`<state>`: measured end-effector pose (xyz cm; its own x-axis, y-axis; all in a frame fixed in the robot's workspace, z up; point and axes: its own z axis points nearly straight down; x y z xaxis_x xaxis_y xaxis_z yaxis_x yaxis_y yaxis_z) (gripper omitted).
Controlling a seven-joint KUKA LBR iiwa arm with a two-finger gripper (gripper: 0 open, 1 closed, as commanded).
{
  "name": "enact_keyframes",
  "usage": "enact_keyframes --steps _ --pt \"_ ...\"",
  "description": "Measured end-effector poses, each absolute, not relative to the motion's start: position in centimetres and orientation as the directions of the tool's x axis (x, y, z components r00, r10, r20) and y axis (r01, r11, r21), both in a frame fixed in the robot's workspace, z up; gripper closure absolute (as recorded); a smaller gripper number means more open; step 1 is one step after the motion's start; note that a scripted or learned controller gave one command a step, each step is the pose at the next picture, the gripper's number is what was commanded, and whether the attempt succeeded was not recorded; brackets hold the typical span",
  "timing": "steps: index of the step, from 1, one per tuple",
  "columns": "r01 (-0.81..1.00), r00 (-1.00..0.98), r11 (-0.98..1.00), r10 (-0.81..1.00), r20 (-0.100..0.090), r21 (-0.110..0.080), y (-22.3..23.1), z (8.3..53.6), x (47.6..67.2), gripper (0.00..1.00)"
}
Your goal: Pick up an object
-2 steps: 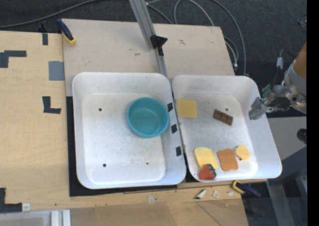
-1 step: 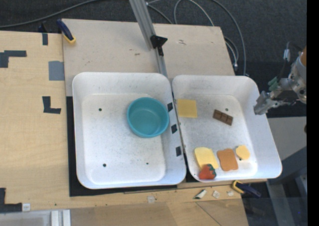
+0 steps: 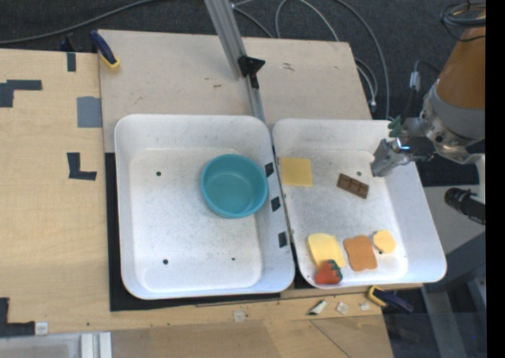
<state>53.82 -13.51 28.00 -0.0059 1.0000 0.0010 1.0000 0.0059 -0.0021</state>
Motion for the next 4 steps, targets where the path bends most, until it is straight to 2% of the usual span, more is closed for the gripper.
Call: enact_keyframes --steps 2,3,4 --pt "1.0 -0.006 0.006 1.0 0.001 -0.004 -4.1 24.8 55.0 1.0" --pt "1.0 -0.007 0.007 1.0 0.001 -0.002 1.5 23.8 56.8 1.0" --pt "1.0 -0.008 0.008 1.0 0.001 -0.003 7.4 23.4 56.6 1.0"
